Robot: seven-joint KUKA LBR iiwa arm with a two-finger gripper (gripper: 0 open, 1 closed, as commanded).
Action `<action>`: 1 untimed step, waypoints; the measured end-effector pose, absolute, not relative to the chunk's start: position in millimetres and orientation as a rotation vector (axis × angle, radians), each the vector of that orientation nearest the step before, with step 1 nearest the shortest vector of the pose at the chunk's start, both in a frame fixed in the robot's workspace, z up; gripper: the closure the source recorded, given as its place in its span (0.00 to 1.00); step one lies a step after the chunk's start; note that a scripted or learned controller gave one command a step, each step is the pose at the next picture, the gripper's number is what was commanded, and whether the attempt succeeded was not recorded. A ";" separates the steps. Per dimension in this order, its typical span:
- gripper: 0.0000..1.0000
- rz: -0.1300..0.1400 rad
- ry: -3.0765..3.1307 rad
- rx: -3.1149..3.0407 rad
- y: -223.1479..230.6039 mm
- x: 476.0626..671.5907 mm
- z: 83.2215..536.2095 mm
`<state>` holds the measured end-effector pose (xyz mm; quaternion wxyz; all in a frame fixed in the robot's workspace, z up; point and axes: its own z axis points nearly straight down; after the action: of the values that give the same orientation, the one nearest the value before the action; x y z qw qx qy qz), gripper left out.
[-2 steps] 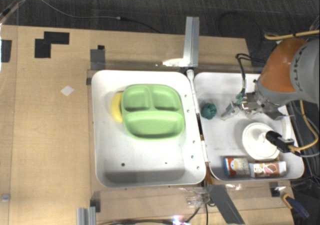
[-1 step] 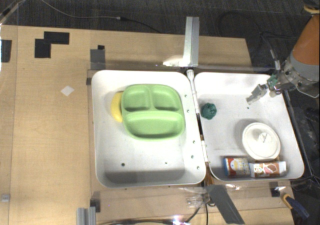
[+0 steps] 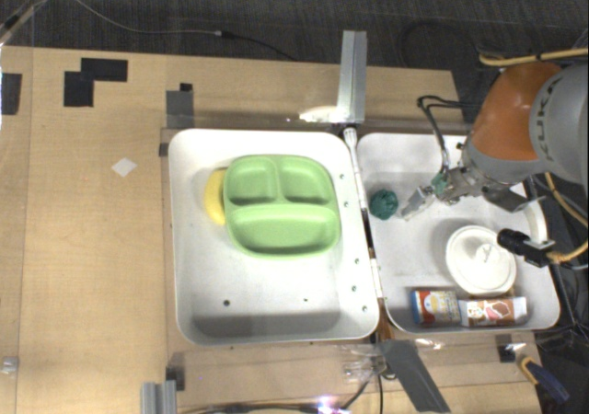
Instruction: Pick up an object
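Observation:
My gripper [image 3: 416, 202] hangs over the upper middle of the right bin [image 3: 405, 274], reaching in from the right below the orange-banded wrist. A small dark green round object [image 3: 383, 203] lies just to its left, near the bin's left wall, with a narrow gap between them. A white round cup-like object [image 3: 479, 258] sits below and to the right of the gripper. A flat printed packet [image 3: 469, 308] lies along the bin's front wall. Nothing shows held in the gripper.
The left bin [image 3: 267, 306] holds a green divided plate [image 3: 279, 203] with a yellow object [image 3: 213, 198] poking out from under its left edge. A metal divider post [image 3: 352, 76] stands behind the two bins. Cables trail at the right edge.

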<state>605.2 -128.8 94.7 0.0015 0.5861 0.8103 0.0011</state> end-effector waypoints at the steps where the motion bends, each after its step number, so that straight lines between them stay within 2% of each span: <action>1: 0.00 0.005 2.560 1.808 -149.4 587.5 217.4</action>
<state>587.5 -149.4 217.4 0.0037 0.5770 0.8167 0.0015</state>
